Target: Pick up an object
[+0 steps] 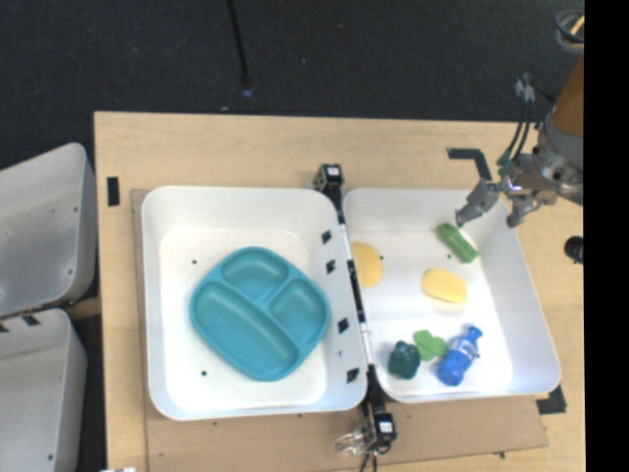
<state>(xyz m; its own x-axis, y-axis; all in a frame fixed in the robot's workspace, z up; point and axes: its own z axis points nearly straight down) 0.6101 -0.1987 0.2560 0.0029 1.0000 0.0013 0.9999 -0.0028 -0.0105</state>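
My gripper [494,208] hangs over the far right of the right bin [521,293], fingers spread open with nothing between them. Just below and left of it lies a green stick-shaped object [457,242]. A yellow oval piece [444,285] rests mid-bin, and a round yellow piece [367,263] lies by the bin's left wall. Near the front sit a dark green object [403,360], a light green piece [428,343] and a blue bottle-like toy [457,356].
The left bin [167,254] holds a teal divided plate [259,311]. A black divider with clips [346,293] runs between the bins. Bare wooden bench [246,146] surrounds both bins. Grey panels [39,234] stand off the bench at the left.
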